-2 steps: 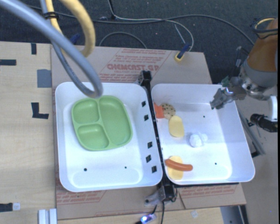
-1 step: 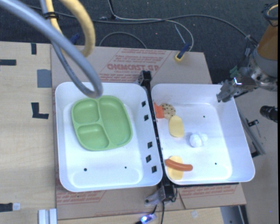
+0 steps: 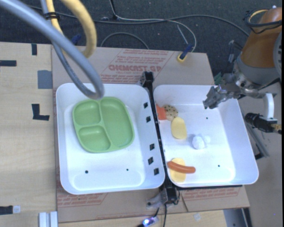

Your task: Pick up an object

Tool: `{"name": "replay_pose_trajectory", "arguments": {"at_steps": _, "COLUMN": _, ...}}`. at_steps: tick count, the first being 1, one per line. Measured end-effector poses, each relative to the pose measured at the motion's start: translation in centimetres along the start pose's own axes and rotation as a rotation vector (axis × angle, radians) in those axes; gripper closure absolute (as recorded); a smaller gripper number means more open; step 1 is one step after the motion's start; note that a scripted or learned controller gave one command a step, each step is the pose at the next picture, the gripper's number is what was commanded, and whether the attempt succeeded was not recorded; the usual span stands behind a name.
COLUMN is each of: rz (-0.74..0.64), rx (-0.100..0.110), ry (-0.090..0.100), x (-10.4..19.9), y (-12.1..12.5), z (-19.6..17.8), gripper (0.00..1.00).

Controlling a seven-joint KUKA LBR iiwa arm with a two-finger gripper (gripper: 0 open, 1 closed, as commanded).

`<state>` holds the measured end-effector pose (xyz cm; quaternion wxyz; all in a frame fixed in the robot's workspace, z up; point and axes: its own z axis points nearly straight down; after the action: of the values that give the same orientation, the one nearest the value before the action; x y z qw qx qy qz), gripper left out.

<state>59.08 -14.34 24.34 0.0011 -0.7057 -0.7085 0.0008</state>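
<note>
Nearest you, the hot dog (image 3: 181, 167) lies at the right bin (image 3: 236, 141)'s front edge, then the yellow piece (image 3: 179, 127). Further back, the gripper (image 3: 212, 100) hangs above the rear wall, holding nothing; can't tell its finger spacing.

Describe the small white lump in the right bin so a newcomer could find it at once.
Start at the right bin, the one without the green divided plate. Near its middle, just right of the pale yellow oval piece, lies the small white lump. It is the only white, crumpled-looking item; its neighbours are yellow, orange or red.
</note>
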Motion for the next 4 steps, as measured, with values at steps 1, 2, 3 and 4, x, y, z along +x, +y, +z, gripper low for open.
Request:
{"name": "replay_pose_trajectory", "arguments": {"at_steps": 1, "rz": 0.002, "rx": -0.001, "ry": 0.000, "x": 4.4, "y": -0.7, "z": -0.3, "gripper": 1.00}}
{"name": "replay_pose_trajectory", "arguments": {"at_steps": 2, "rz": 0.000, "rx": 0.000, "ry": 0.000, "x": 8.8, "y": -1.2, "z": -0.3, "gripper": 1.00}}
{"name": "replay_pose_trajectory", "arguments": {"at_steps": 3, "rz": 0.000, "rx": 0.000, "ry": 0.000, "x": 13.3, "y": -2.8, "z": -0.6, "gripper": 1.00}}
{"name": "replay_pose_trajectory", "arguments": {"at_steps": 4, "rz": -0.001, "rx": 0.000, "ry": 0.000, "x": 18.9, "y": -3.4, "z": -0.3, "gripper": 1.00}}
